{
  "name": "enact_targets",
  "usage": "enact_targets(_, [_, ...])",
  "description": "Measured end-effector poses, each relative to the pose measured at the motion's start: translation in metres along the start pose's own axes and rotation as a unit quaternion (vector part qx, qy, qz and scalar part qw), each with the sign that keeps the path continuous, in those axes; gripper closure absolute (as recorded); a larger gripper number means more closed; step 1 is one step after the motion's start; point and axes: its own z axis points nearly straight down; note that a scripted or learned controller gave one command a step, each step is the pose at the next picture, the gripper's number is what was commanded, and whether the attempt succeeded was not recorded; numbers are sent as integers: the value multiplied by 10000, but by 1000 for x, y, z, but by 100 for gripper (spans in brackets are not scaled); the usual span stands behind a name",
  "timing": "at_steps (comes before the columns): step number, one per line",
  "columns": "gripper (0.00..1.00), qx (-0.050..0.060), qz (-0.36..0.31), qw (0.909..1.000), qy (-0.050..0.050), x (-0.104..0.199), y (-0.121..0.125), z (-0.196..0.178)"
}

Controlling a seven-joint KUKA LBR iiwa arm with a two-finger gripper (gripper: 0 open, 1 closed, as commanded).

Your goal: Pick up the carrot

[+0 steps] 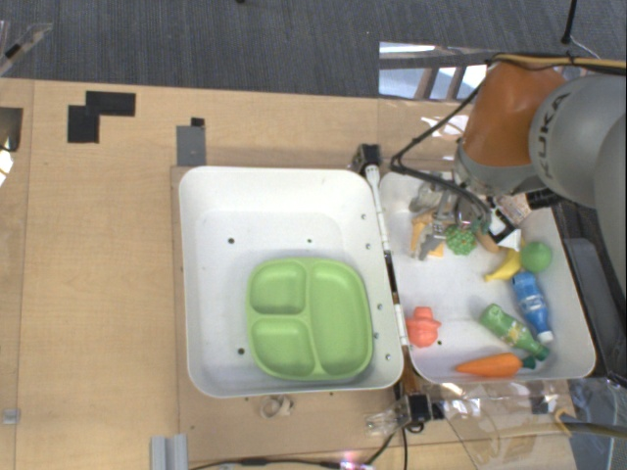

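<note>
Wooden bench [98,282] (two white bins); dark carpet [294,18] beyond; carrot [488,365] in right bin [578,346]; jaws' state unclear.

- Claw [428,231]: bare grey metal.
- Carrot [489,365], below the claw: smooth orange plastic.
- Tray [309,317], left of the claw: matt green plastic.
- Bins [218,262]: glossy white plastic.
- Surface [88,292]: matt wood.

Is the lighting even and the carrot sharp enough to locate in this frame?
Camera view: lighting is soft and even, shadows faint; the carrot reads clearly at the right bin's near edge. The gripper area is cluttered and slightly soft. Glare streaks sit on clear plastic below the bins.
</note>
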Motion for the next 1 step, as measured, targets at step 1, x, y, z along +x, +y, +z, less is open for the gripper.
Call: enact_targets(1, [0, -11, 630, 9980, 4, 3, 6, 0])
